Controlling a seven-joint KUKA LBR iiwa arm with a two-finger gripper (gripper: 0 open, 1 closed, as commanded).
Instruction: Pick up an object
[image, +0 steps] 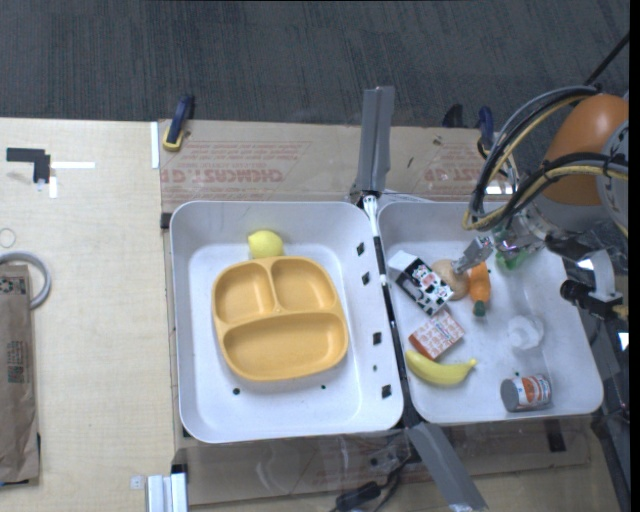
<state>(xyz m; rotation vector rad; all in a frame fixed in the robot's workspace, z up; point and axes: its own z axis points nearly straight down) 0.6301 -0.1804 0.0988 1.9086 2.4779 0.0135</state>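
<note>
You can't tell the two-finger gripper's (470, 258) state; grip the small, stiff, light orange carrot (481, 284) mid-body.

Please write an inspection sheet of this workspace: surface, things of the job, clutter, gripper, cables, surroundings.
Surface: wooden bench bearing left bin and right bin, side by side.
Job's things: right bin holds banana, can on its side, carrot, spotted carton, red packet, clear cup.
Clutter: left bin holds yellow divided tray; lemon at the tray's far edge.
Gripper: gripper low over the right bin, near the carrot and carton; grasp cannot be judged.
Cables: black and yellow cables loop above the arm.
Surroundings: dark floor; brown bag at left; blue clamp.
</note>
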